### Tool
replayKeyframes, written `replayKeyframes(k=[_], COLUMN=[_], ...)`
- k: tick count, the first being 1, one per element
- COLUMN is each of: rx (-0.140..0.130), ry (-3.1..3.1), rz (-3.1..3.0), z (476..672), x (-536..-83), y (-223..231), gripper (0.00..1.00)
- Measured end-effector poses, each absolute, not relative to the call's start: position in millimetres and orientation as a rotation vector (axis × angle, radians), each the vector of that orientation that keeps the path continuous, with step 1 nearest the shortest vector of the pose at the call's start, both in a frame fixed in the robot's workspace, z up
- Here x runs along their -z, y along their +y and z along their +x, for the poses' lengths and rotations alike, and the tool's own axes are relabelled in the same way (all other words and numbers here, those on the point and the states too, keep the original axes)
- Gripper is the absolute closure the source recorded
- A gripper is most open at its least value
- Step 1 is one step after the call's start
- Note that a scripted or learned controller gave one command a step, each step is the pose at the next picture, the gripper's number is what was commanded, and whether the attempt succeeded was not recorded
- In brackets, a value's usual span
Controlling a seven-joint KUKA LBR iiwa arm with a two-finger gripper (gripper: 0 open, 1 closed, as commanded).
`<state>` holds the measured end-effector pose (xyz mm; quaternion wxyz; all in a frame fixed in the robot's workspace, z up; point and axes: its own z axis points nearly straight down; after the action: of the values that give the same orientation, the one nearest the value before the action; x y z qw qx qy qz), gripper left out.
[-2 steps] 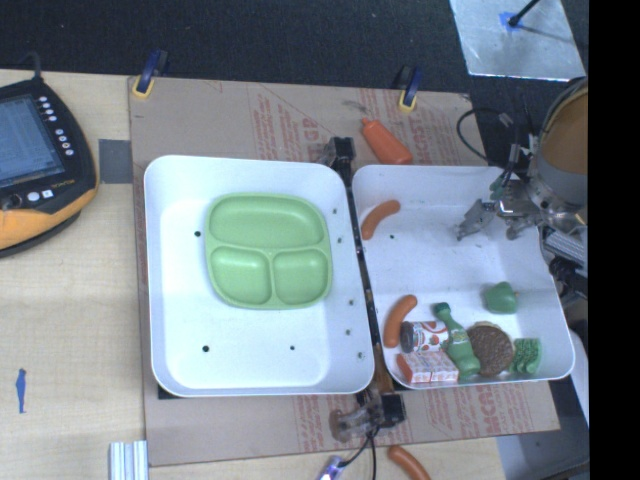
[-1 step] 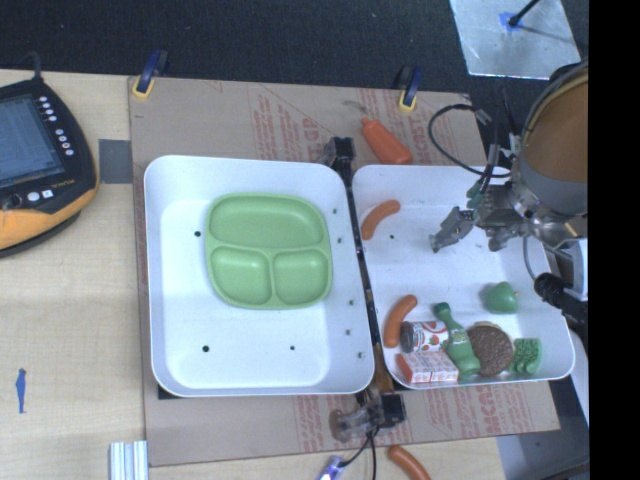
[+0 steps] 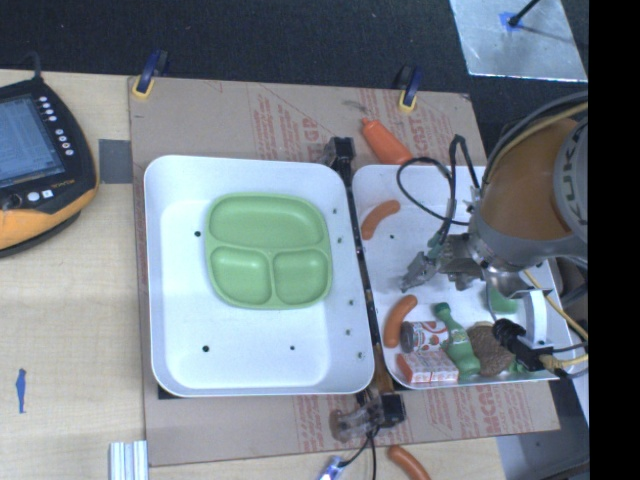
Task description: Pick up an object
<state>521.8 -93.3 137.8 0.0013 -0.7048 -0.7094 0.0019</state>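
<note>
Hand point(image 3: 425, 266) low in the right bin point(image 3: 385, 183), its state indeterminable; sausages point(image 3: 398, 318) at its 7 o'clock lie untouched. Nothing lifted; the pick remains.

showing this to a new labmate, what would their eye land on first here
Most likely the green divided plate, alone in the left white bin. Next, the grey and orange arm looming from the right over the right bin, where sausages, a green bottle and a small carton lie scattered.
</note>
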Motion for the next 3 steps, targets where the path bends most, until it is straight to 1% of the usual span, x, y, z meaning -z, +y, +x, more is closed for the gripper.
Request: replayKeyframes(k=[1, 2, 3], rx=[-0.006, -0.003, -0.004], ry=[-2.227, -2.224, -2.224], rz=[-2.212, -2.217, -2.215], z=[509.8, 615.0, 515.4], x=[-91.0, -92.0, -120.5], y=[-98.1, -183.5, -150.5], gripper=[0.00, 0.00, 0.00])
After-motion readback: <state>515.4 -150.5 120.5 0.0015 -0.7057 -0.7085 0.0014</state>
